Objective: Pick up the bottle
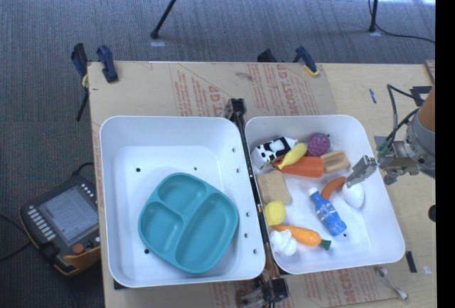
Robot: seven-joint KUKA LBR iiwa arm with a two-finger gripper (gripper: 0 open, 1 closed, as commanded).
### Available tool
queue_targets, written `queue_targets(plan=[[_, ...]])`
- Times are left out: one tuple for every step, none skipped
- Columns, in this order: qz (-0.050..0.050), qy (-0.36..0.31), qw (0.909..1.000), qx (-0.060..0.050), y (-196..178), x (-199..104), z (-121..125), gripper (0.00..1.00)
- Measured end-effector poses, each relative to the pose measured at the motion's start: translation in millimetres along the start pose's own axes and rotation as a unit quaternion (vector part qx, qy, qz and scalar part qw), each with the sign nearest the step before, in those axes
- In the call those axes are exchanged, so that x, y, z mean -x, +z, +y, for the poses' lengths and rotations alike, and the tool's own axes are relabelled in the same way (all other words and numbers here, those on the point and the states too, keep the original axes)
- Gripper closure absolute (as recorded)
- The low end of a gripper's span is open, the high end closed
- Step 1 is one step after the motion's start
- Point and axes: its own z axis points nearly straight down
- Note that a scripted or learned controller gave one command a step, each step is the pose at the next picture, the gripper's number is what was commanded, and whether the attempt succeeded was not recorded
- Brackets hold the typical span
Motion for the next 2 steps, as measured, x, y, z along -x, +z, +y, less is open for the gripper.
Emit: queue_targets(plan=[[0.001,0.282,0.9595,-0.002,133.4,-26.8,-15.4,0.0],[0.002,0.282,0.9594,-0.003,123.9,-27.0,-15.5,1.0]])
